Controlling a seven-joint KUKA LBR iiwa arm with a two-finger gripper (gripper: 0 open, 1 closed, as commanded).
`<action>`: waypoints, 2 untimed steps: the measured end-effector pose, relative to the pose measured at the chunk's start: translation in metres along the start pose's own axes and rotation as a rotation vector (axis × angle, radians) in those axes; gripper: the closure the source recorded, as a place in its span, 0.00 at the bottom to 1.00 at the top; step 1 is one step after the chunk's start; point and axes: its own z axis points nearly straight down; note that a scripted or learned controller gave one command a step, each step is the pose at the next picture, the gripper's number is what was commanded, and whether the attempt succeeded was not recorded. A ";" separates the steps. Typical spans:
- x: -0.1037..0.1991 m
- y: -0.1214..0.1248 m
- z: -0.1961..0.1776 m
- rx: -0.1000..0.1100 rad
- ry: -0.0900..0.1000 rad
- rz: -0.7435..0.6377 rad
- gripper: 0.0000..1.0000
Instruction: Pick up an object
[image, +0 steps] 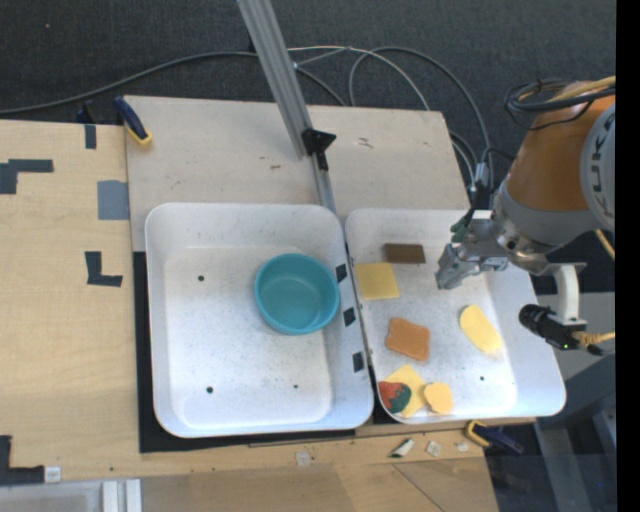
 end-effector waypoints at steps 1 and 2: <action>0.053 -0.012 -0.006 0.001 0.001 0.000 1.00; 0.115 -0.013 0.004 0.002 0.000 -0.002 1.00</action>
